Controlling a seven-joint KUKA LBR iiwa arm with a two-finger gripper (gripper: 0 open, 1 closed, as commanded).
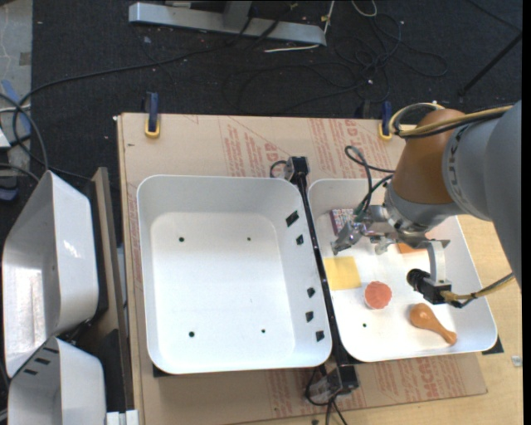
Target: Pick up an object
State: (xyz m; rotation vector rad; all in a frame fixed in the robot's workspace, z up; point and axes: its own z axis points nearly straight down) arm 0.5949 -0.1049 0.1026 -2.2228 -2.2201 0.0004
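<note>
the tabletop is a pale brown board printed with faded red lettering, held at its far edge by two clamps with yellow tips, one near the left corner and one toward the right. around it lies a dark, speckled floor crossed by loose black cables. a grey metal bar lies on the floor beyond the board. at the left edge stand white containers.

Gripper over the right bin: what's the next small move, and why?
Probably a short drop straight down onto the yellow block. The gripper hangs just above that block's upper edge in the right bin with nothing between its fingers, and the red ball and the orange pear-shaped piece lie farther off.
</note>
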